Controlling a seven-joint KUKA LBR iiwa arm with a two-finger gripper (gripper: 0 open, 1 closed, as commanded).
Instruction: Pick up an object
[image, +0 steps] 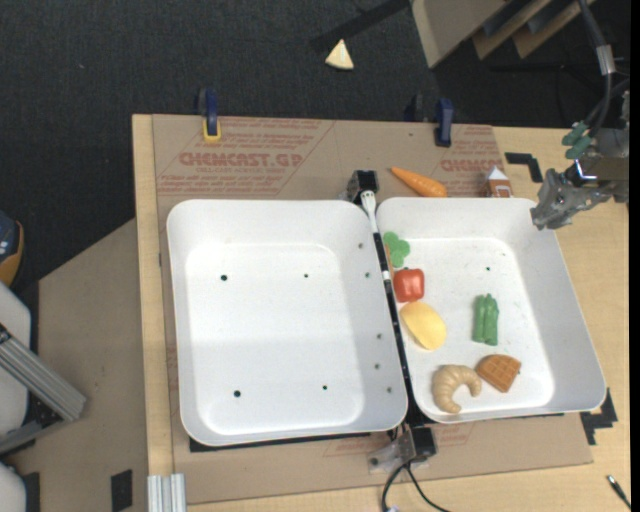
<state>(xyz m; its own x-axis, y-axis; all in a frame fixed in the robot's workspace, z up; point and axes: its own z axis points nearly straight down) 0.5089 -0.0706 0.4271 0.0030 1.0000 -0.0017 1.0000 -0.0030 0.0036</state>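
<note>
The right bin (545, 275) holds several toy foods: a green leafy piece (396, 248), a red pepper (409, 285), a yellow lemon-like piece (424, 325), a green bean bundle (485, 319), a tan croissant (455, 385) and a brown waffle-like piece (499, 372). My gripper (556, 205) hangs at the far right, above the right bin's back right corner, well away from the foods. Nothing shows between its fingers.
The left bin (200, 330) lies beside the right one. An orange carrot (419, 182) and a small red-and-white item (497, 184) lie on the board behind the right bin. Two blue clamps (209, 110) hold the board's far edge.
</note>
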